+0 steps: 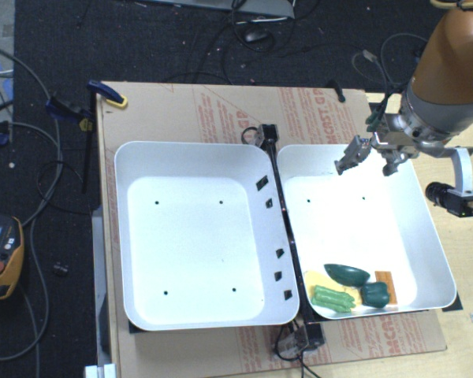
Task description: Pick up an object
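In the right bin (430, 235) several small objects lie bunched at the near edge: a dark green oval piece (346, 273), a bright green ridged piece (332, 298), a teal block (374, 294), a yellow flat piece (315, 279) and an orange-brown block (385, 279). My gripper (372, 155) hangs above the far right part of that bin, well away from the objects. Its two fingers are spread apart and open, with nothing between them.
The left bin (126, 235) sits beside the right one, split from it by a black divider with clips (277, 211). Both rest on a cardboard sheet (221, 109). Cables and a yellow-handled clamp (109, 94) lie beyond the far left corner.
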{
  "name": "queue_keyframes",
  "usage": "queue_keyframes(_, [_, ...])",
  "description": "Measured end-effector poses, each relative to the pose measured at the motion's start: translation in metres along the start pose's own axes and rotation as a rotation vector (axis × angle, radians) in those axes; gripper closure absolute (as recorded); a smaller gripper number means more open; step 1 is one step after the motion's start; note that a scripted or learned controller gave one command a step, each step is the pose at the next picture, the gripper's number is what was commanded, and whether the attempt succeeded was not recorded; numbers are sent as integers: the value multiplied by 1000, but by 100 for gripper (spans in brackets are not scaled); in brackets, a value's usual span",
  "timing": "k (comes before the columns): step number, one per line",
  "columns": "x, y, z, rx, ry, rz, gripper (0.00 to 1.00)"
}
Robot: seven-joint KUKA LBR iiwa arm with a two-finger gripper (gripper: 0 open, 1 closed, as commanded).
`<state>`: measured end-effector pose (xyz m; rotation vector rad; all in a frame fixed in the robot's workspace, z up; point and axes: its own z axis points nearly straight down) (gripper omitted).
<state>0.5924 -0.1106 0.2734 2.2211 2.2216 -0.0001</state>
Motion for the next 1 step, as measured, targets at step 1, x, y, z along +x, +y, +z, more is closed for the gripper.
queue_keyframes(1, [-40, -65, 58, 6, 1, 5, 0])
